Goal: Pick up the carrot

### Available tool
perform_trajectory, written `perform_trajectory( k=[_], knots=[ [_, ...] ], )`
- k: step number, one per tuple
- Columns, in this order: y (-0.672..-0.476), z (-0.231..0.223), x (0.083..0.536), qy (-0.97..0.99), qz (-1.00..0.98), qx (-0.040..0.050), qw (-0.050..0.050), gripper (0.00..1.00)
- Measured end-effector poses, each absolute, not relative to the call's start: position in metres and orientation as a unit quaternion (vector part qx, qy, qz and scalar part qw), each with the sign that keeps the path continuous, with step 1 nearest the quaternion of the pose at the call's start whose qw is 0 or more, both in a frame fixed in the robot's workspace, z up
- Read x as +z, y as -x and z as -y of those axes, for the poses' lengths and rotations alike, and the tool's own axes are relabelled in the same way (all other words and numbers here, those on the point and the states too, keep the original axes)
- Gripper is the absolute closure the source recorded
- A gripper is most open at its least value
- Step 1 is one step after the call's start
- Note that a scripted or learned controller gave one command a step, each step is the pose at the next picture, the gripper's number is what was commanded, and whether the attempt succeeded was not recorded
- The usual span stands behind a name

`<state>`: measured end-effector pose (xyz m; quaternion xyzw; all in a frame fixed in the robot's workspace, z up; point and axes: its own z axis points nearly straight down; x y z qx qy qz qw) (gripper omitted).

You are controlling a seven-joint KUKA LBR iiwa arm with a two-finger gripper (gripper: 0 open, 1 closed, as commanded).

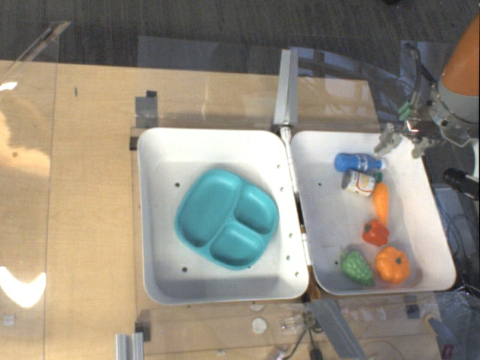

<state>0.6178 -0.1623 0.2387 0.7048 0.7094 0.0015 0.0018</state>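
Observation:
The carrot (382, 202) is a short orange cone lying lengthwise in the right bin (322, 223), near its right wall. My gripper (403, 142) hangs over the far right corner of that bin, above and to the right of the carrot and well apart from it. Its two fingers stand spread, open, with nothing between them.
Close to the carrot lie a blue bottle (358, 162) and a small can (360, 184) at its far side, and a red piece (376, 233) at its near end. An orange pepper (393, 265) and a green item (358, 268) sit at the front. A teal divided plate (227, 217) lies in the left bin (161, 201).

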Motion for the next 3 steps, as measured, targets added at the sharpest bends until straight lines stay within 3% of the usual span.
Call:
perform_trajectory(
  k=[1, 2, 3],
  knots=[
    [-0.589, 0.181, 0.097, -0.701, -0.713, 0.0027, 0.004, 0.0],
    [-0.591, 0.18, 0.109, -0.7, -0.714, 0.005, 0.007, 1.0],
    [-0.671, 0.112, 0.198, -0.621, -0.784, 0.0025, 0.004, 1.0]
  ],
)
